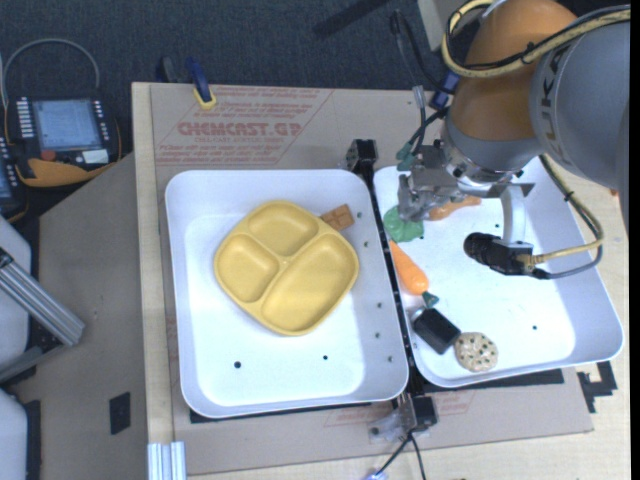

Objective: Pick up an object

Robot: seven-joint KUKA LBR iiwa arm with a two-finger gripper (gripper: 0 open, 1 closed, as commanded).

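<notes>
Hovering over the right shallow white bin [590, 338], the gripper [420, 206] sits just above a green soft object [404, 228]; finger state cannot be told.

The arm [590, 78] is big, round and grey, with a shiny orange band [500, 68]. Yellow and black cables [575, 253] loop around it. Its metal claw [425, 200] is grey.

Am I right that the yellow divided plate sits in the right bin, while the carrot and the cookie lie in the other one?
Not quite: the camera view shows the yellow divided plate in the left bin. The carrot and the cookie lie in the right bin.
</notes>
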